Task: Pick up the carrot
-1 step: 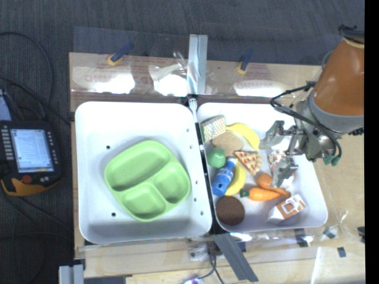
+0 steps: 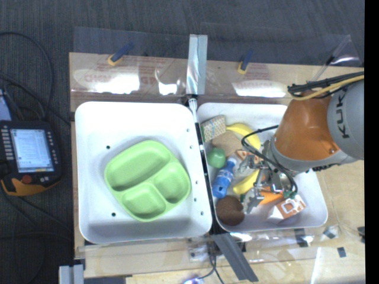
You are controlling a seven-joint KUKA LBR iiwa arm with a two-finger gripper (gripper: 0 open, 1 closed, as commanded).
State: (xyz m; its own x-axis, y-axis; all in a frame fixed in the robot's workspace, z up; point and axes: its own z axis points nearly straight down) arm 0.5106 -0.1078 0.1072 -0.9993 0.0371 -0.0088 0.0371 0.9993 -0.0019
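Carrot [image 2: 271, 197] in right bin [image 2: 314, 212], near-right part, lying flat among clutter. Orange strip visible just right of claw [image 2: 258, 195], partly covered by claw hardware and wiring. Long axis roughly left-right in view, slightly tilted; thicker versus thinner end not readable. Claw low over bin contents, hanging below orange wrist band [image 2: 305, 136], directly above carrot's left end or a touch left of it. Cannot tell whether claw open or closed: fingers lost in cables and shadow. No carrot visibly between fingers, so no grasp confirmed.

Key relation: carrot extends right from claw, toward near-right corner of bin. Likely needs small shift right to centre on carrot body, plus closing direction across the long axis, i.e. near-far in the scene, not along it.

Neighbours tight:
- banana [image 2: 244, 133] far side, second yellow piece [image 2: 244, 182] just left of claw
- blue bottle [image 2: 223, 178] left
- brown round item [image 2: 230, 209] near-left
- small orange-and-white box [image 2: 290, 207] just right of carrot, touching or nearly so
- green ball [image 2: 217, 158] further left by divider

Risk: catching yellow piece or box instead of carrot. Left bin [image 2: 95, 218] holds green tray [image 2: 148, 179], well apart, irrelevant. Desk [image 2: 83, 76] otherwise taped plastic sheeting.
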